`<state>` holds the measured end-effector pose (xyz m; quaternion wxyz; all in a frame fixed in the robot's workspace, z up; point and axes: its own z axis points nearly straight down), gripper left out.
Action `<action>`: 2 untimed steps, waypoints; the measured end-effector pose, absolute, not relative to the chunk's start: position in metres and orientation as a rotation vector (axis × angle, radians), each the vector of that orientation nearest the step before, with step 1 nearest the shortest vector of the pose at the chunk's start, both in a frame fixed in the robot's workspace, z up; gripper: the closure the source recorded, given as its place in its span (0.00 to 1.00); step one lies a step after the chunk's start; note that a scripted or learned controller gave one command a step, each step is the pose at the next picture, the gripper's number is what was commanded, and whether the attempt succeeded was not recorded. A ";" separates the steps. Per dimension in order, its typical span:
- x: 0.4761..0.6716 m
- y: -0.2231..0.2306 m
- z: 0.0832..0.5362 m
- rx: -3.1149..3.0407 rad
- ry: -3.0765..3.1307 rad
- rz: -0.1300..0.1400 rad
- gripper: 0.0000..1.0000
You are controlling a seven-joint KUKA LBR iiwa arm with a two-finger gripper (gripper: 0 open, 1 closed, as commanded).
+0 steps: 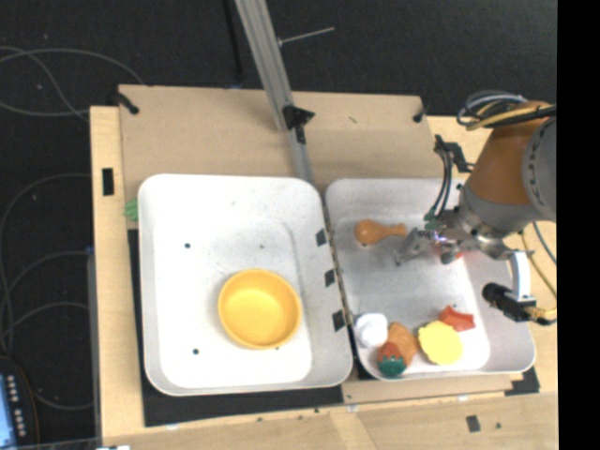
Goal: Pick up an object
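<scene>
While the grey arm with its orange band [502, 172] reaches in over the right bin's right edge, the things nearest the camera crowd that shallow white right-hand bin's [375, 204] near edge: a small white rounded piece [371, 327] at the near left corner, touching an orange carrot-shaped toy with a green end [397, 348], then a flat yellow round piece [441, 344] just beside it, and a small red piece [457, 319] at the yellow one's far right side. In the shallow white left-hand bin [187, 204], a round yellow plastic bowl [260, 307] sits upright, near the near edge and right of the middle. Farther back in the right bin, the two-finger gripper [412, 248] hangs over the middle; whether its fingers are spread or closed I cannot tell, and nothing visibly sits between them. Just beyond its tip, toward the far left, lies an orange-brown drumstick-shaped toy [378, 232], near the gripper; whether they touch I cannot tell
</scene>
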<state>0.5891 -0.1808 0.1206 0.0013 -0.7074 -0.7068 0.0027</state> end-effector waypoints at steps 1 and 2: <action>0.592 -0.181 0.135 -2.227 -2.220 -0.003 1.00; 0.600 -0.183 0.181 -2.222 -2.228 -0.006 1.00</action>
